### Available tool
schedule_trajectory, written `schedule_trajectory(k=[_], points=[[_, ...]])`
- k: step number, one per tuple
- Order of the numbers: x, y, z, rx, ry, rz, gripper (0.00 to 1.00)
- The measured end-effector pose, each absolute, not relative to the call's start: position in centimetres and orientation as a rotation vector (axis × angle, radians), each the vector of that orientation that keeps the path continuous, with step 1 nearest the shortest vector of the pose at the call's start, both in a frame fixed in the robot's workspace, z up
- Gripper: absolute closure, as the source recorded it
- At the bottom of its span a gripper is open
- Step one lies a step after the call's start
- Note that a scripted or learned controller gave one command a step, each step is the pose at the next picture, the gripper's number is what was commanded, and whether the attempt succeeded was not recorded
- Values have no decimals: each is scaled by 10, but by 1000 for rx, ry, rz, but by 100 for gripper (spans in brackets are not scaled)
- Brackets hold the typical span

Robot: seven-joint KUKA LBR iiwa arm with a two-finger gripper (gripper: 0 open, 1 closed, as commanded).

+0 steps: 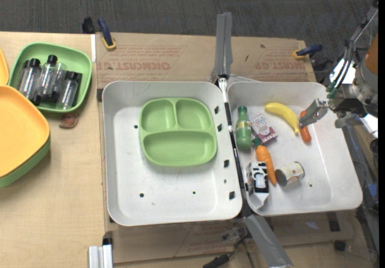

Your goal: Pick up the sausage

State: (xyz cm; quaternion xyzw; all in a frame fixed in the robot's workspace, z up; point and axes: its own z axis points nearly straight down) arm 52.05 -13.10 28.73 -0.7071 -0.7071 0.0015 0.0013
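At the far left of the table (54,188) lies a stack of orange plates (21,134), and behind it a small green tray (84,68) holding dark-capped bottles (48,82). Next comes the left bin (120,201), which carries a green divided plate (177,130) set toward its back half. Across the divider, the right bin (343,194) holds the clutter: a green bottle (243,128) standing just inside its left wall, a small pink packet (263,128) beside it, a carrot (266,163) below that, a black-and-white item (259,178) at the left wall, and a can (290,173) lying on its side. Further right a banana (283,115) curves from upper left to lower right, and the sausage (305,133), small and reddish-orange, sits just past the banana's lower tip. Its long axis runs nearly front to back in the bin, tilted slightly, upper end toward the back wall. The claw (310,113) hangs right at that upper end, reaching in from the right edge of the bin, so the sausage lies immediately below and toward the front from it. Whether the claw is open or closed, or has any grip on the sausage, cannot be told at this scale.
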Motion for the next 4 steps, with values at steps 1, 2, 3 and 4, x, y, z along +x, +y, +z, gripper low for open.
schedule_trajectory(k=[1, 2, 3, 4], points=[[495, -32, 190, -2355, -2075, 6, 0], [498, -93, 90, -2297, -2138, 4, 0], [498, -94, 99, -2302, -2131, 6, 100], [564, -77, 191, -2110, -2326, 4, 100]])
